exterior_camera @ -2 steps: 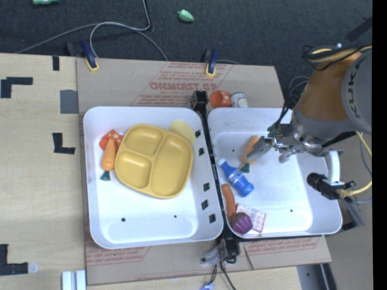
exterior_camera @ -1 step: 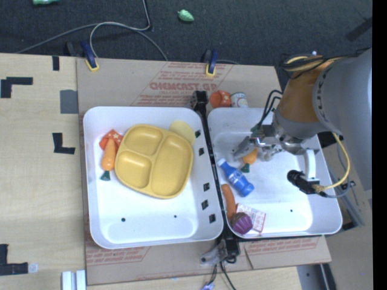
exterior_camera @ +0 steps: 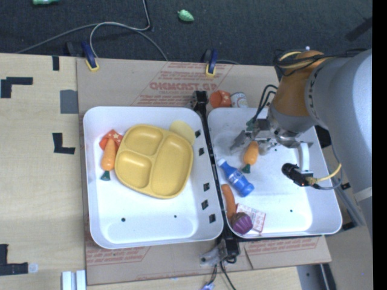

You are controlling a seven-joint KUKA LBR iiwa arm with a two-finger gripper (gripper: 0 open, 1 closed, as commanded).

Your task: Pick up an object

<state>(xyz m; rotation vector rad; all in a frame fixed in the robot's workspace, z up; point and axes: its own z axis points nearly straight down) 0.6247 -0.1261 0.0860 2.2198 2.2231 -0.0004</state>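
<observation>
My gripper (exterior_camera: 253, 142) hangs over the upper middle of the right bin (exterior_camera: 314, 210), its fingers spread apart. A small orange toy carrot (exterior_camera: 251, 154) with a green tip lies just below and between the fingertips, and nothing shows it being squeezed. A blue bottle (exterior_camera: 237, 179) lies to the lower left of it. Further down are an orange sausage-like piece (exterior_camera: 228, 199) and a purple round toy (exterior_camera: 242, 223) on a pink-and-white packet (exterior_camera: 256, 216).
The left bin (exterior_camera: 145, 228) holds a yellow divided plate (exterior_camera: 154, 161), a carrot (exterior_camera: 109, 156), a red toy (exterior_camera: 111, 139) and a pale yellow piece (exterior_camera: 182, 129). An orange item (exterior_camera: 219, 98) and a white can (exterior_camera: 238, 99) sit behind the bins. The arm's cable (exterior_camera: 314, 180) loops at the right.
</observation>
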